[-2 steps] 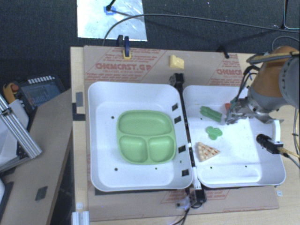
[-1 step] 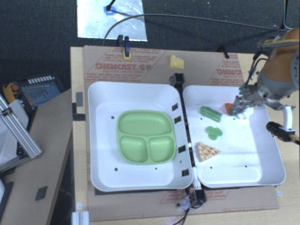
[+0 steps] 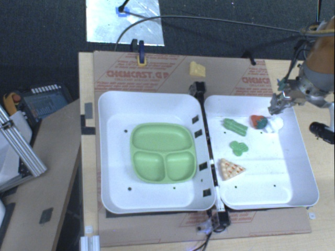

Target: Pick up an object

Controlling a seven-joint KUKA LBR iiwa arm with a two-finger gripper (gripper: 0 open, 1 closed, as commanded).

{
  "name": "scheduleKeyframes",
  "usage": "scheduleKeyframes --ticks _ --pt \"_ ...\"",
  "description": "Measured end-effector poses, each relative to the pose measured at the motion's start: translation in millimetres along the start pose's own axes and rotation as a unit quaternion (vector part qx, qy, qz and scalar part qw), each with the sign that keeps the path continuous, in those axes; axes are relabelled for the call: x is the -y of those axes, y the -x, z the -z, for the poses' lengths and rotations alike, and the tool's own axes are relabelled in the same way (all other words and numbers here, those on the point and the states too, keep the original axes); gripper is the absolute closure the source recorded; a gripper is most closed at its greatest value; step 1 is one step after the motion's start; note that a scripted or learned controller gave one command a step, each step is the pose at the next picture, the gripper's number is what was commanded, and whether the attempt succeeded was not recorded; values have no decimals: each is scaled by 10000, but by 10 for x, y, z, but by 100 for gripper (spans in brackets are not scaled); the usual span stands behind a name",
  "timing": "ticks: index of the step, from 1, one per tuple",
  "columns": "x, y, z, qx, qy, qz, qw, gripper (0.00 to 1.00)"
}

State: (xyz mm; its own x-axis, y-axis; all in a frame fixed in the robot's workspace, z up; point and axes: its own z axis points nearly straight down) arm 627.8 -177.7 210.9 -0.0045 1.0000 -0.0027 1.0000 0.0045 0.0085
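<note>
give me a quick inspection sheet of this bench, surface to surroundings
surface: two shallow white bins side by side, left bin and right bin, on a cardboard sheet.
job's things: right bin holds a green pickle-like toy, a small green piece, a pizza slice toy and a red and orange toy.
clutter: green divided tray in the left bin; yellow block on the cardboard.
grippers: gripper over the right bin's far corner, beside the red and orange toy.
cables: black cable across the back.
surroundings: dark floor, foil sheet, aluminium rail at left.
</note>
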Motion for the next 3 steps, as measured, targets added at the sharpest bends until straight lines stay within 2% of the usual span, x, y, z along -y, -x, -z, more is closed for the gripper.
scheduleKeyframes --ticks 1,3 --pt "-16 4 270 -4 -11 4 10000 100" --pt "191 -956 80 -23 -44 19 10000 100"
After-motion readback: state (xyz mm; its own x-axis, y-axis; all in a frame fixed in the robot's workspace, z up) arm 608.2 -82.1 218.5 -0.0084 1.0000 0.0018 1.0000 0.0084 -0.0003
